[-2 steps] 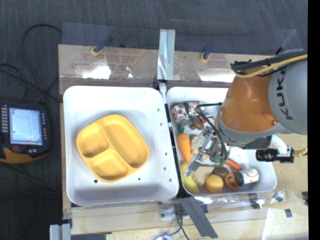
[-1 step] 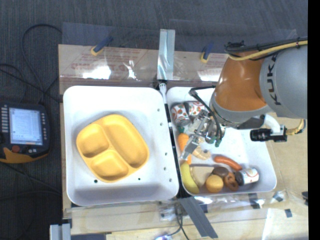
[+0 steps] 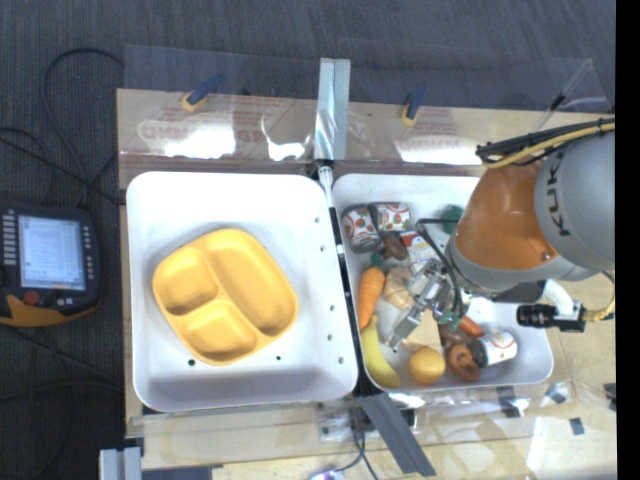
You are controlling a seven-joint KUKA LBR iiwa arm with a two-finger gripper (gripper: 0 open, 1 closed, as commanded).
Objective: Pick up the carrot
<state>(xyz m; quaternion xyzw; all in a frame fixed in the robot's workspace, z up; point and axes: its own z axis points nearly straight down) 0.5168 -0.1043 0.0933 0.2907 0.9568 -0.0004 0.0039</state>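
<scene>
End effector point(image 3: 405, 320): metallic, two-fingered, low in the right bin point(image 3: 520, 370) amid clutter; finger spread cannot be told, nothing seen between them. Carrot point(image 3: 370, 295): orange, tapered, smooth, lying at nine o'clock of it along the bin's left wall. Banana point(image 3: 376, 360), curved yellow, at seven o'clock. Left bin point(image 3: 160, 193): glossy white, holding a yellow three-compartment plastic tray point(image 3: 224, 294). Arm point(image 3: 505, 230) hides items beneath.

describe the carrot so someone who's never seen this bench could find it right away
Look in the right-hand white bin, along its left wall. The carrot lies there, just above the yellow banana and left of the gripper. It is the one tapered, orange thing among its neighbours.
</scene>
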